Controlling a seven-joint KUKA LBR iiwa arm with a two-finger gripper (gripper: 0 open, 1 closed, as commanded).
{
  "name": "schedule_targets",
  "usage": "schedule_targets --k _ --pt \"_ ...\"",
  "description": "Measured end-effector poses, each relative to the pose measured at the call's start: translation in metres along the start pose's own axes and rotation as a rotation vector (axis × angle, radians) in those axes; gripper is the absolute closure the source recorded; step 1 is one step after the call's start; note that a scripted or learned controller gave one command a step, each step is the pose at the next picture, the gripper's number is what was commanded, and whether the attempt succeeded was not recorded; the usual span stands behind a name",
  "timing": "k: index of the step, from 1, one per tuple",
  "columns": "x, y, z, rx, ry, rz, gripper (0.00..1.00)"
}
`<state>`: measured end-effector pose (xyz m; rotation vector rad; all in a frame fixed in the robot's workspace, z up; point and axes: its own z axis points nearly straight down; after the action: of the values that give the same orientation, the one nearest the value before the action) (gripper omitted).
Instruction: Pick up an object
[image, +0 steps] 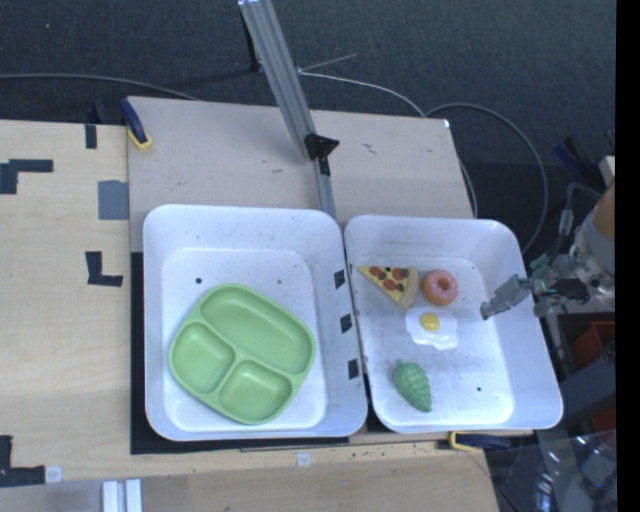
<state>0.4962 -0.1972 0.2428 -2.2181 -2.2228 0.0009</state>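
In the right bin (520, 400) lie a toy pizza slice (390, 282), a pink donut (440, 288), a fried egg (432, 328) and a knobbly green vegetable (412, 386). My gripper (500, 298) hangs over the bin's right side, a little to the right of the donut and the egg. It touches none of them, and I see nothing held in it.
The left bin (160, 250) holds a green divided plate (242, 352). A slanted metal rail (290, 90) runs down to the ridge between the bins. Cables (480, 110) lie on the dark floor behind the right bin.
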Motion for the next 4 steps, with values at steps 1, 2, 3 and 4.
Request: schedule_targets --k 1,2,3,4 --pt "0.000 0.000 0.000 0.000 0.000 0.000 0.00" --pt "0.003 0.006 0.046 0.005 0.001 0.000 0.00" --pt "-0.002 0.012 0.099 0.006 0.000 0.001 0.00" --pt "-0.001 0.011 0.153 0.003 0.000 0.001 0.00"
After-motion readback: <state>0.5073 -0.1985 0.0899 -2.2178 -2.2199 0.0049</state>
